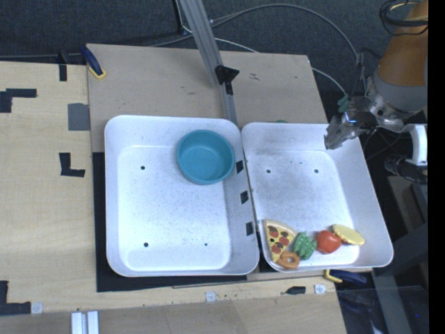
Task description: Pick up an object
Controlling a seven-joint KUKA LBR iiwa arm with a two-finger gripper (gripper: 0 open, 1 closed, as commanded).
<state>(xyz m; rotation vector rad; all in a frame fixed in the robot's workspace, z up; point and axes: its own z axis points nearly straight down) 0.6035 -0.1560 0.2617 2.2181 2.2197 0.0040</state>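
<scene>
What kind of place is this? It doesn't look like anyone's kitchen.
Most likely a robotics lab test bench. Two white bins sit side by side on taped boards; one holds a blue bowl, the other toy food, including a pizza slice. A grey and orange robot arm reaches in.

robot lab | taped bench | twin white bins | cables

Orange-banded arm; grey wrist; dark claw.

The tan bench bears two shallow white bins side by side, the left bin touching the right bin.
</scene>
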